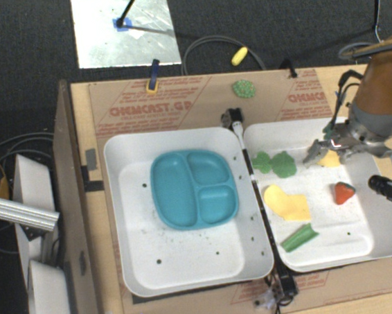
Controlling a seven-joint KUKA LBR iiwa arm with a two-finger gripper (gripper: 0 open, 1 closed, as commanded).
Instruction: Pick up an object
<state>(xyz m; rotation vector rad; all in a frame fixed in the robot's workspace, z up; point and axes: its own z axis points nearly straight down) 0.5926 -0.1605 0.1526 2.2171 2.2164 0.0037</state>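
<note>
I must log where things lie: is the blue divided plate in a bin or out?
In. The blue divided plate lies flat inside the left white bin.

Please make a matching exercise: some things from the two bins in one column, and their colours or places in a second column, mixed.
Things:
1. divided plate
2. strawberry-like piece
3. long pod-like piece
4. pincer

Descriptions:
A. red, right bin
B. over the right bin's far part, beside a small yellow piece
C. blue, left bin
D. green, near edge of right bin

Pairs: 1-C, 2-A, 3-D, 4-B

Even overhead light, soft focus (bins glare white).
</note>
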